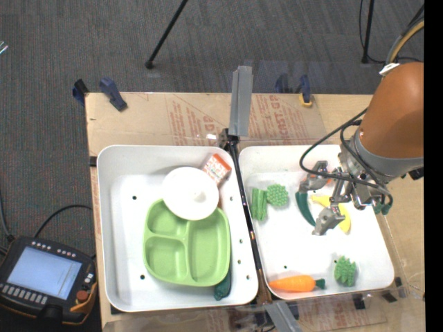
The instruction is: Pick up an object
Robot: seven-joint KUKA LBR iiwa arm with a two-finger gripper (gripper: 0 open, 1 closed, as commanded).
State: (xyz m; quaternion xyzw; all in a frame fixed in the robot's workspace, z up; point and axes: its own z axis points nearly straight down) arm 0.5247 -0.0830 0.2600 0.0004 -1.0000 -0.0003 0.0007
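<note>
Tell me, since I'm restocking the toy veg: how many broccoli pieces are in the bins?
2, both in the right bin: one broccoli upper left, another lower right. The arm may hide more.

**Grey carpet, taped cardboard bench top**

Dark grey ribbed carpet (104, 33) covers the floor around the bench (166, 120), whose top is brown cardboard printed with red lettering. Blue clamps (112, 93) grip the bench's far left edge, and more (303, 87) sit along its far right edge. Thin black stand legs (169, 26) cross the carpet beyond. A handheld control pendant (47, 277) with a lit screen lies off the bench's near left corner.
</note>
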